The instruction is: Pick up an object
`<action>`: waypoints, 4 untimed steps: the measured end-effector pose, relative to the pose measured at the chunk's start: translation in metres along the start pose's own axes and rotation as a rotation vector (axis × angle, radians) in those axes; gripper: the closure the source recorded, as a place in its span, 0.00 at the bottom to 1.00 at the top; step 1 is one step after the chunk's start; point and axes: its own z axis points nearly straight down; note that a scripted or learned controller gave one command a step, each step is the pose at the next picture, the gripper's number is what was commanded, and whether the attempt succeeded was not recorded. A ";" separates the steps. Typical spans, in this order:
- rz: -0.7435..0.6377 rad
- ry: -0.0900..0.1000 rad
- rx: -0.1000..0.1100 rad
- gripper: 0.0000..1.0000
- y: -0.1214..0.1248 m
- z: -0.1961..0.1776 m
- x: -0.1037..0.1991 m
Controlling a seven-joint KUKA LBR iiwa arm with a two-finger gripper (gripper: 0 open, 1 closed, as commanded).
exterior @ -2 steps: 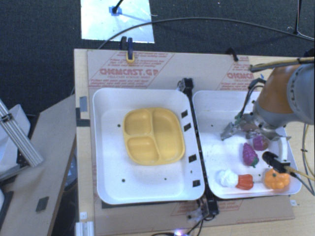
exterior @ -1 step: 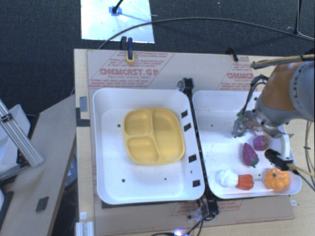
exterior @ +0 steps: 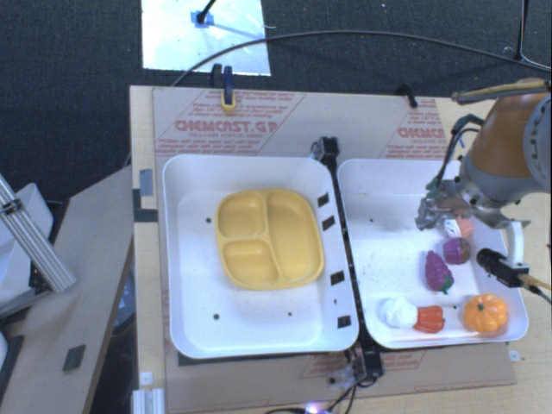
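Overhead: bench (exterior: 259,115) with printed board, two white bins side by side, dark carpet around. Left bin (exterior: 185,231) holds a yellow divided plate (exterior: 267,238). Right bin (exterior: 379,231) holds purple grapes (exterior: 437,271), a plum (exterior: 456,250), white item (exterior: 398,311), red pepper (exterior: 429,318), orange pumpkin (exterior: 486,313). Gripper (exterior: 435,210) sits low over the right bin's far side, near the plum; grip state cannot be told.

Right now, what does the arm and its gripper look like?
The arm is grey with a broad orange band above the wrist. Dark cables loop beside it. The gripper is a small grey metal assembly at its end, over the right bin.
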 end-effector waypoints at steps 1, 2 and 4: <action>0.002 0.000 0.000 1.00 -0.004 -0.046 -0.004; 0.000 0.000 -0.001 1.00 0.007 -0.093 -0.005; -0.006 0.003 0.004 1.00 0.007 -0.081 0.110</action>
